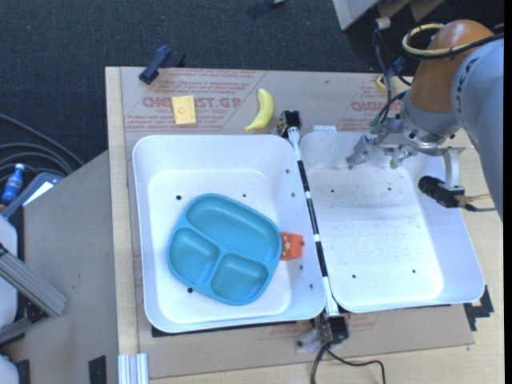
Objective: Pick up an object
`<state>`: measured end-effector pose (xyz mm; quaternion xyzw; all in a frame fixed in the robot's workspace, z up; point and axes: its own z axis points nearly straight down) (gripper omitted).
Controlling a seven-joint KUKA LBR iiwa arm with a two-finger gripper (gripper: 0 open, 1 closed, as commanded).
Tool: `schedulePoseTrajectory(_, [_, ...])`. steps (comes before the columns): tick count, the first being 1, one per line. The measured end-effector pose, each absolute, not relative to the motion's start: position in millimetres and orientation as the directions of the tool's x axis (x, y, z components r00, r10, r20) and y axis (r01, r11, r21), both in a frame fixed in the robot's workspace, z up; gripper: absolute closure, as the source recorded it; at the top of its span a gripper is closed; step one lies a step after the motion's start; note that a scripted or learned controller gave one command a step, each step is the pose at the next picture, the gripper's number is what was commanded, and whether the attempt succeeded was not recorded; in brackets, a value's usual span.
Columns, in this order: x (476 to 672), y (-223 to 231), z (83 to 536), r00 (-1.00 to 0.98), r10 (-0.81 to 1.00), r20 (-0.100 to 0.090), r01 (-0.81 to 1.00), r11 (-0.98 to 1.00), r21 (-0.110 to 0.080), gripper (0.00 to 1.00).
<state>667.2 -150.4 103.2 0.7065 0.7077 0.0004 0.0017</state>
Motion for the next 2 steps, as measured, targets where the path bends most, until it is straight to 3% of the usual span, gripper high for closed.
schedulePoseTrajectory(1, [667.9,-150.4,113.8,-0.002,1.000,-0.003,1.000,0.002,0.006,1.00])
schedulePoseTrajectory(2, [667.8,-150.4,113.6,-0.002,1.000,-0.003,1.000,0.002,0.005,0.00])
